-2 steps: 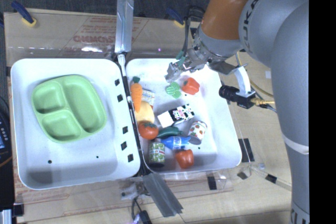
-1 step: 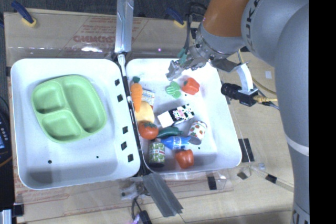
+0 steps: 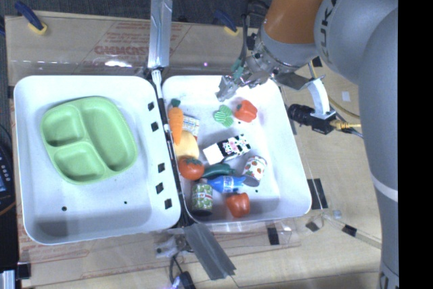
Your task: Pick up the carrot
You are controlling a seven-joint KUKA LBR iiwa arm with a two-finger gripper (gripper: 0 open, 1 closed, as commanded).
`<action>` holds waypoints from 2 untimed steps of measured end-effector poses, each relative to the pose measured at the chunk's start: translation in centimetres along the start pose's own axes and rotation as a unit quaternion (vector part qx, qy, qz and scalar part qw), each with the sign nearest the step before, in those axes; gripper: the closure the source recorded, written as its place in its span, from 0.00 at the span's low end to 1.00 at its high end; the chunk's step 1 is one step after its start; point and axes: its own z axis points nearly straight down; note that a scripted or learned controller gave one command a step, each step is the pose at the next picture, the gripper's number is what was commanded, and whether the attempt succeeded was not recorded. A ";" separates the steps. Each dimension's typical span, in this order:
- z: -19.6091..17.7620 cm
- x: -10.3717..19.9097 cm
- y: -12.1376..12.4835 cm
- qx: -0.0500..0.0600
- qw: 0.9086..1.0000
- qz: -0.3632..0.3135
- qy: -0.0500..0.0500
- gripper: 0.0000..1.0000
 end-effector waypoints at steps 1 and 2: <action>-1.0 0.0 0.1 0.000 1.000 -0.003 -0.001 1.00; -2.0 0.0 0.1 0.000 1.000 -0.006 -0.001 1.00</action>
